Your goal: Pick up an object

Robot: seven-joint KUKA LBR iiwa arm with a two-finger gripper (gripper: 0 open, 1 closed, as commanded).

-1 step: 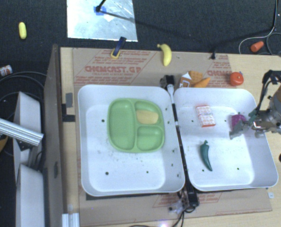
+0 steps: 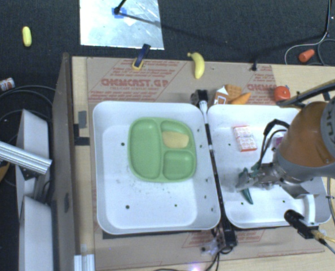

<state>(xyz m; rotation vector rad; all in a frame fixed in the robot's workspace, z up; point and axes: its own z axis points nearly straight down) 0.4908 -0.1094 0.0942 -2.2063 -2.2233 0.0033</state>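
Teal object (image 2: 248,195) lies in the right bin (image 2: 235,216), touching my gripper (image 2: 245,180) from below. Whether my gripper grips it, I cannot tell. Red-white packet (image 2: 245,138) sits farther back. Left bin (image 2: 114,208) holds a green tray (image 2: 148,151) bearing a yellow item (image 2: 176,138).

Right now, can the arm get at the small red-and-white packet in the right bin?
Probably yes. The red-and-white packet lies flat and alone on the floor of the right bin, nothing on or against it. The gripper is low in that same bin, nearer the front, with open floor between them.
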